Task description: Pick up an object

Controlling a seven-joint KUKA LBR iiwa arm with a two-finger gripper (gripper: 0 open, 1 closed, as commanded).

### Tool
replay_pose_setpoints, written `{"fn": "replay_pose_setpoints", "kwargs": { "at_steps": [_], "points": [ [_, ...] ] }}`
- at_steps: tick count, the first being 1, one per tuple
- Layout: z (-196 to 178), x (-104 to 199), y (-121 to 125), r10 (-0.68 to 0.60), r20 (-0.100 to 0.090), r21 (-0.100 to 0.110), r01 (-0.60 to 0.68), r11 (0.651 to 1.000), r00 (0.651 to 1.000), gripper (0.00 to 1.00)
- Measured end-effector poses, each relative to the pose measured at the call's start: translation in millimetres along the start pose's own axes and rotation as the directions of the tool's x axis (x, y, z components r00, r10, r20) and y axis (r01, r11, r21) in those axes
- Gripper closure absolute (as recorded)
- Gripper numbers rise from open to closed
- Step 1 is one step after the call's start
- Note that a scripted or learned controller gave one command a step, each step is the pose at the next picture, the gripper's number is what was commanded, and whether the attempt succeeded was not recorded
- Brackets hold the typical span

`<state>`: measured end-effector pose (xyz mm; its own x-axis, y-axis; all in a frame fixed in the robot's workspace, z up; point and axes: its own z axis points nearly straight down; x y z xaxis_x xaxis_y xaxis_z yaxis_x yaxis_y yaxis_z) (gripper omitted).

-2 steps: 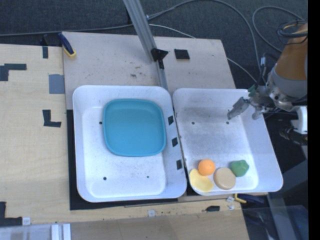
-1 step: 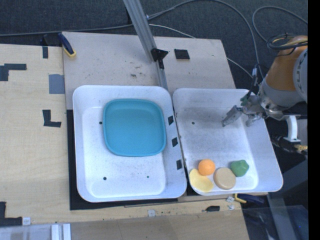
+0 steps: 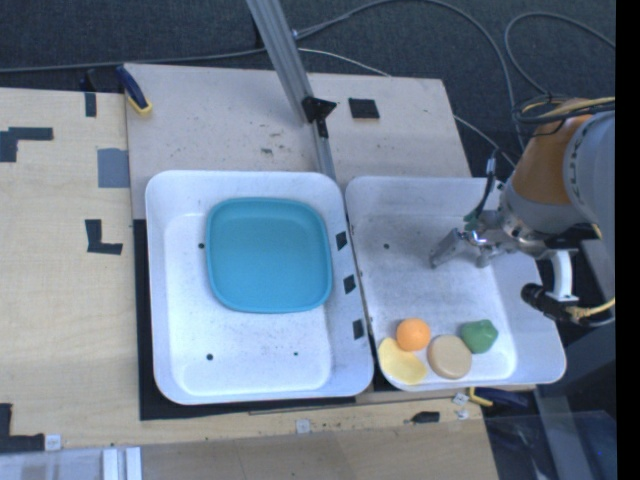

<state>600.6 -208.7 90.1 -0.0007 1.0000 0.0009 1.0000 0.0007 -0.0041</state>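
The end effector (image 3: 447, 252) hangs over the right bin (image 3: 400, 218); whether it is wide or narrow cannot be told. Nearer the camera than it lie an orange ball (image 3: 412, 334), tan disc (image 3: 449, 357), green piece (image 3: 479, 335) and yellow piece (image 3: 398, 365).

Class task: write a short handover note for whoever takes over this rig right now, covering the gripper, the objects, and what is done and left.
Gripper: over the right white bin, holding nothing visible.
Objects: orange ball, yellow flat piece, tan round disc and green lump clustered at that bin's near edge. Turquoise square plate in the left white bin.
Done: nothing picked.
Left: grasp one object.
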Motion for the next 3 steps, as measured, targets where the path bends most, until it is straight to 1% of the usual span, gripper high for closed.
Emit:
{"fn": "replay_pose_setpoints", "kwargs": {
  "at_steps": [1,2,3],
  "points": [
    [-12.3,0.1,1.1,-0.001,0.001,-0.004,0.001,1.0,1.0,1.0],
    [-58.1,7.8,5.1,0.0,0.002,-0.007,0.0,1.0,1.0,1.0],
    [-120.2,11.1,8.3,0.0,0.002,-0.009,0.0,1.0,1.0,1.0]
  ]
}}
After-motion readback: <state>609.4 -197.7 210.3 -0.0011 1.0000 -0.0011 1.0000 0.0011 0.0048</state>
